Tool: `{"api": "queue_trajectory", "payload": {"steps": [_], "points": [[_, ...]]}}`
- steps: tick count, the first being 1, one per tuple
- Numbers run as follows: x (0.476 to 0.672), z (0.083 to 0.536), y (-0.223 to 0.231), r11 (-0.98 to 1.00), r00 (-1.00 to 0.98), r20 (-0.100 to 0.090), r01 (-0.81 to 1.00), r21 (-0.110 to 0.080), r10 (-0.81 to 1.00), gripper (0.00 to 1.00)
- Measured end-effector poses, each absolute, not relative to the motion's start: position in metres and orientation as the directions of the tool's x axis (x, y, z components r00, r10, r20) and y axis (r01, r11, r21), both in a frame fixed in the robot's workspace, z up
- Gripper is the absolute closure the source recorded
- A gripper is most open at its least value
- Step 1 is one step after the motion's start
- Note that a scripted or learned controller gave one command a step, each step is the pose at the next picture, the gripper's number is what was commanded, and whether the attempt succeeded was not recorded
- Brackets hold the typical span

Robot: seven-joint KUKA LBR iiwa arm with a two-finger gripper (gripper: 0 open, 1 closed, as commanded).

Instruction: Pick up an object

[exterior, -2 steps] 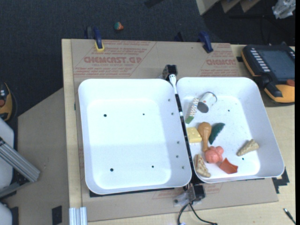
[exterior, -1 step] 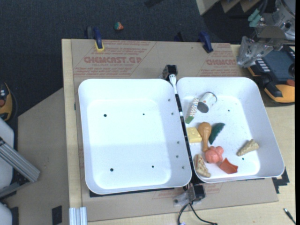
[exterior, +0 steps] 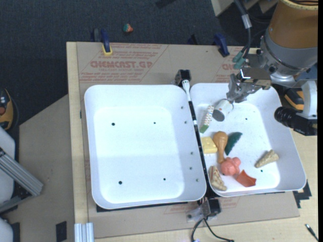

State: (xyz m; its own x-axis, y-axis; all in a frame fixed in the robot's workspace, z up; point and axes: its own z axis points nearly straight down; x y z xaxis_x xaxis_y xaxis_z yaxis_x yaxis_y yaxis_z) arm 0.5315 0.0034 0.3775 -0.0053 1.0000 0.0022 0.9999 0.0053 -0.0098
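Right white bin (exterior: 282, 183): gripper (exterior: 233, 98) grips small grey-white cylinder (exterior: 220, 110), tilted.

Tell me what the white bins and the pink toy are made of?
The bins look like thin molded plastic: smooth white walls, rounded corners, a soft sheen. The pink toy looks like matte plastic or rubber, lumpy and evenly colored; which one is hard to tell from here. The board under the bins looks like brown cardboard with red printing.
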Motion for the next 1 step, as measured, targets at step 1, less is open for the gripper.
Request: {"api": "queue_trajectory", "payload": {"steps": [1], "points": [[0.5006,0.5458,0.0426,0.007,-0.007,0.004,1.000,0.022,1.000,1.00]]}}
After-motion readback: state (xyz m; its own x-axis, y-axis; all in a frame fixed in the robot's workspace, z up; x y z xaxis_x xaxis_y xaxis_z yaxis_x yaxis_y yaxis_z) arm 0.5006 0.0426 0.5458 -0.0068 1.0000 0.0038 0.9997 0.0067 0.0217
